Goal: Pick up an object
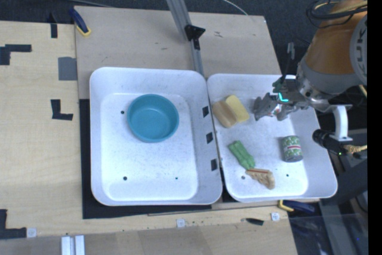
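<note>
The right bin (310, 188) holds a yellow and tan sponge-like block (231, 110), a green oblong toy (242, 154), a small tan piece (261, 177) and a small green-patterned can (291, 148). My gripper (270, 108) hangs over the upper middle of this bin, just right of the yellow block and above the can. Its fingers look parted, with nothing visible between them. The grey and orange arm comes in from the right edge.
The left bin (107, 188) contains a blue bowl (153, 118). A slanted metal pole (179, 6) runs from the top down to the gap between the bins. A cable lies on the dark floor behind the bench.
</note>
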